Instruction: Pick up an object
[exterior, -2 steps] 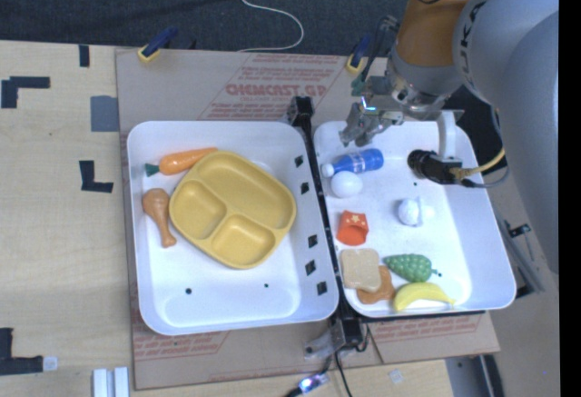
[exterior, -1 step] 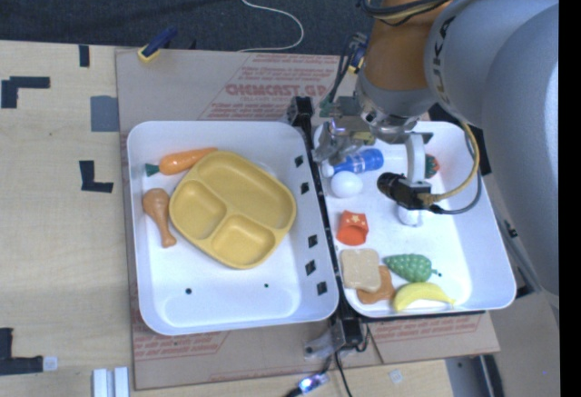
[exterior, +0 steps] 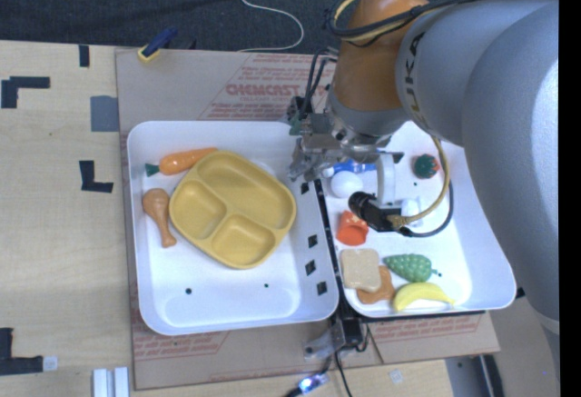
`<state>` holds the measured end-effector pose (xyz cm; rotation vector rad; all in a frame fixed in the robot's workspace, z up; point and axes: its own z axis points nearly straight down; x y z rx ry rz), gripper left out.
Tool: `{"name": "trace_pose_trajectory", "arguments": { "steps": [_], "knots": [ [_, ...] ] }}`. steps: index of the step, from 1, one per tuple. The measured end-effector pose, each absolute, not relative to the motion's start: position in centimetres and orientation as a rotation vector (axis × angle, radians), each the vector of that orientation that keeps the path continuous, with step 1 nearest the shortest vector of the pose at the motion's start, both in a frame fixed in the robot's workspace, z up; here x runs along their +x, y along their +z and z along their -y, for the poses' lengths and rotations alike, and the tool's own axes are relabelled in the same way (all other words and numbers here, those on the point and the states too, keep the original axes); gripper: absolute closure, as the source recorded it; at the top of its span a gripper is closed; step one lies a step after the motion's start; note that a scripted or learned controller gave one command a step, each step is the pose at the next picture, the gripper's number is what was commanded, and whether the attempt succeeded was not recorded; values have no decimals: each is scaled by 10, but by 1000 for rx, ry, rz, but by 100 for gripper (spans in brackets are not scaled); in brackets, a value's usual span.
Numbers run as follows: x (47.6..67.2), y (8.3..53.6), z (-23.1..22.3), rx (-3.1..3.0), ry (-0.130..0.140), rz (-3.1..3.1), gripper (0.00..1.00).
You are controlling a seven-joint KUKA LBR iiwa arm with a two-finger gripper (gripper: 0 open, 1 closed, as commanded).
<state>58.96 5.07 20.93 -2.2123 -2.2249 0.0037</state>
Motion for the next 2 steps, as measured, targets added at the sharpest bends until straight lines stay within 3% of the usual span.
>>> {"name": "trace_pose_trajectory", "arguments": {
  "steps": [1, 2],
  "knots": [
    [575, 235, -73, -2215, -1, 2226, 100],
    [573, 232, -65, -2217, 4, 2223, 100]
  ]
}}
